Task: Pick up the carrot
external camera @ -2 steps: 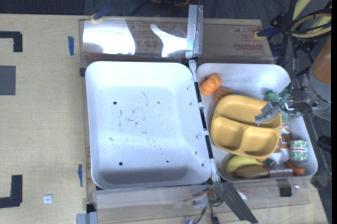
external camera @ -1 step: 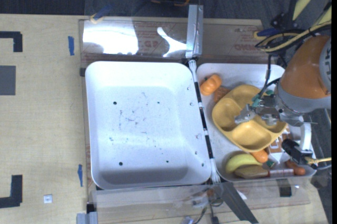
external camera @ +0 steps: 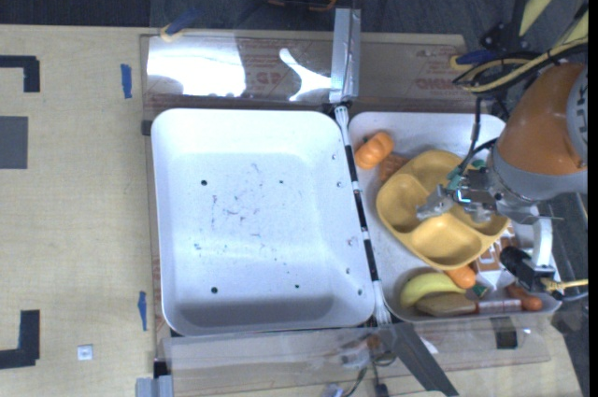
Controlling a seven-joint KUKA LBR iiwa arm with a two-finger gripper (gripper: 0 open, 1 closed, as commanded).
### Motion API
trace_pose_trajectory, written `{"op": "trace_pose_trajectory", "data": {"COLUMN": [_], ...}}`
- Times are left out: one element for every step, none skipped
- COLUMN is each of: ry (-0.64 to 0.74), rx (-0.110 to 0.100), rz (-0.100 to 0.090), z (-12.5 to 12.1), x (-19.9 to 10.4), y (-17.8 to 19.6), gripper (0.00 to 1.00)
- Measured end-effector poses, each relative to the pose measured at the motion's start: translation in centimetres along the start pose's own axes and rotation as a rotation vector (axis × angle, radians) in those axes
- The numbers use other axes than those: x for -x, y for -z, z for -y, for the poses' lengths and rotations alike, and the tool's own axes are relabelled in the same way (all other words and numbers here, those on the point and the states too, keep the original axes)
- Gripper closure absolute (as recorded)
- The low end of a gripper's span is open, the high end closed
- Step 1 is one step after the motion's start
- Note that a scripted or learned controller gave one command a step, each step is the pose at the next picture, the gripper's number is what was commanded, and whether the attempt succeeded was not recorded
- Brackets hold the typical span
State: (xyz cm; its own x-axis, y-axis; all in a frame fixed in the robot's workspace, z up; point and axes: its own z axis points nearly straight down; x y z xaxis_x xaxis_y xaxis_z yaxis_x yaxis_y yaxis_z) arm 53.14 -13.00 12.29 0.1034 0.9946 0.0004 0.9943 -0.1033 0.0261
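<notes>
The carrot (external camera: 461,276) looks like a small orange piece with a green end, lying in the right bin (external camera: 420,126) near its front, between the yellow bowl and a banana. My gripper (external camera: 457,202) hangs over the yellow bowl (external camera: 422,210), a little behind and above the carrot. Nothing can be seen held in it. The arm's orange band (external camera: 547,129) and grey wrist come in from the right and hide the bin's right side.
In the right bin there is also a small orange pumpkin-like fruit (external camera: 374,149) at the back left, a banana (external camera: 432,289) at the front, and small items (external camera: 525,297) at the front right. The left bin (external camera: 252,218) adjoins it across a low divider.
</notes>
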Motion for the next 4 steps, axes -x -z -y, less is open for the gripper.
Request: {"op": "trace_pose_trajectory", "data": {"ry": [0.055,0.206,0.206,0.065], "rx": [0.058,0.028,0.056,-0.028], "rz": [0.010,0.009,0.015,0.000], "z": [2.7,0.4,-0.5,5.1], "x": [-0.7,-2.7,-2.6,-3.4], "y": [-1.2,-1.9,-0.2,6.2], "gripper": [0.00,0.00,1.00,1.00]}}
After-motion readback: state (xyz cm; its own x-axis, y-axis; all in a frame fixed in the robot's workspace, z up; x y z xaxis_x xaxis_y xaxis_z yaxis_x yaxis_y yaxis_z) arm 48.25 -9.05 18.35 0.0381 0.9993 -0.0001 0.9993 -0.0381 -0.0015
